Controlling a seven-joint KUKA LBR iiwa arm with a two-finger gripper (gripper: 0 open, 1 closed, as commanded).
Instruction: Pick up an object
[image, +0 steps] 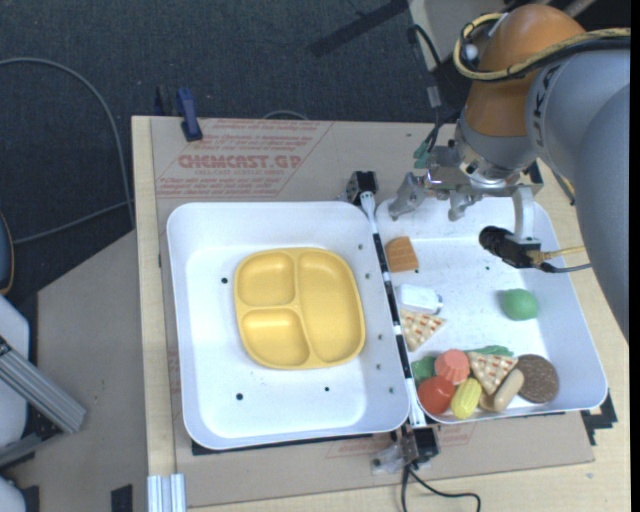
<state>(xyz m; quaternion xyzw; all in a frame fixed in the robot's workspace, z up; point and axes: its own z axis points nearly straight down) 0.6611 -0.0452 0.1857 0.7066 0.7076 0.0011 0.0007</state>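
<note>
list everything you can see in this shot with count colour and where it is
left bin: 1, white, left half of the bench
right bin: 1, white, right half of the bench
divided plate: 1, yellow, three compartments, middle of the left bin
brown block: 1, brown, far left corner of the right bin
white piece: 1, white, just nearer than the brown block
waffle wedge: 1, tan, by the right bin's left wall
green ball: 1, green, right of middle in the right bin
toy food pile: several, red, orange, yellow, tan, green and brown, near edge of the right bin
blue clip: 1, blue, far left bench edge
arm: 1, grey and orange, from the right
gripper: 1, grey, over the right bin's far edge
</note>
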